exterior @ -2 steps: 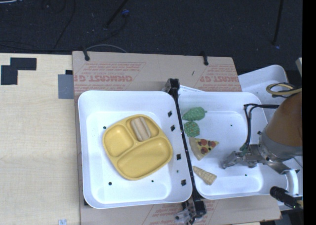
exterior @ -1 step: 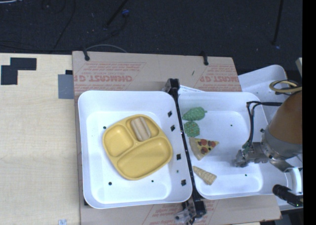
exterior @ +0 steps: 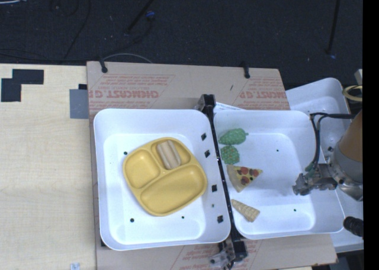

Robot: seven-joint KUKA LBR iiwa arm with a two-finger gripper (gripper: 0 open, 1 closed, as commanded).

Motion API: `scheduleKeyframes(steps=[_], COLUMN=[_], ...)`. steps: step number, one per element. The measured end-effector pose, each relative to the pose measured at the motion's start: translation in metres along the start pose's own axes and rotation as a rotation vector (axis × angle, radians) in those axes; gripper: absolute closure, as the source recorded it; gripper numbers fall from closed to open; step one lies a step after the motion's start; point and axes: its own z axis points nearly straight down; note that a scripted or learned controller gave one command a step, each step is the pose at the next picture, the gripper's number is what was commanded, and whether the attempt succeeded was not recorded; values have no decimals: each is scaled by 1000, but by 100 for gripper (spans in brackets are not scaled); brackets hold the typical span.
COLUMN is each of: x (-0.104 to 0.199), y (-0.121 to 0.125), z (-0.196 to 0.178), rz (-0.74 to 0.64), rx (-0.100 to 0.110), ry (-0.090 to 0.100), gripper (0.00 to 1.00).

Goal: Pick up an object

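Note:
In the right bin lie a green leafy piece with a second green piece below it, a pizza slice and a tan cone-shaped piece. My gripper hangs low at the right side of this bin, well to the right of the pizza slice. Nothing shows between its tips. The left bin holds a yellow divided plate with a tan hot-dog-like piece in its upper compartment.
A black divider with clips runs between the two bins. Both bins rest on a cardboard sheet on the pale bench. Cables loop down beside the arm at the right bin's edge.

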Motion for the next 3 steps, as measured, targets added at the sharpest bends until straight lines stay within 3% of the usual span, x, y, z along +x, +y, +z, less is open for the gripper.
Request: scheduleKeyframes(steps=[1, 3], x=[-1, 115], y=[1, 17], z=[-51, -64], rz=[-6, -9], rx=[-2, 4], ry=[0, 3], gripper=[100, 100])
